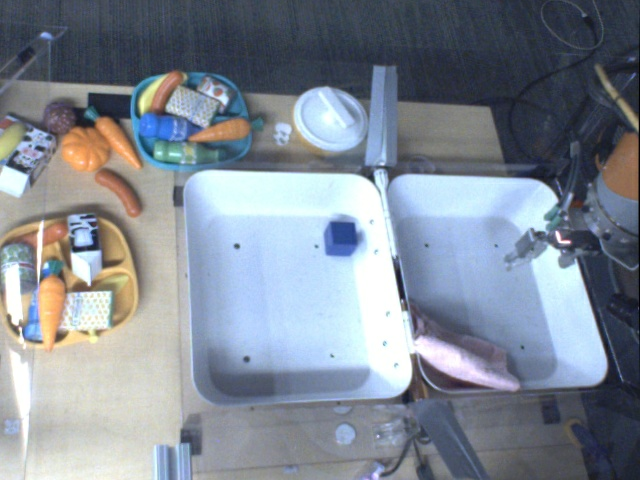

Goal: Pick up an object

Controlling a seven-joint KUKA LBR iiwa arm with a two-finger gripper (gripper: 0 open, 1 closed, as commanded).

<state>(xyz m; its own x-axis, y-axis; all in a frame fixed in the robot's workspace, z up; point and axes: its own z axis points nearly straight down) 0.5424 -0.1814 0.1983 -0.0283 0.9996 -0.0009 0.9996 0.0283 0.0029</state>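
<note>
A small blue cube [341,237] rests on the floor of the left bin [215,298], toward its back right. A crumpled pink cloth [462,358] lies along the front left corner of the right bin [480,218]. My gripper [543,256] hangs over the right side of the right bin, well right of the cube and up and to the right of the cloth. It is open, one grey finger [522,251] slants out to the left, and nothing sits between the fingers.
Left of the bins stand a blue bowl [240,151] and a yellow tray [125,278], both holding toy food, with loose toy vegetables [100,148] between them. A white lidded container [331,118] sits behind the left bin. A grey upright post [380,118] rises where the bins meet.
</note>
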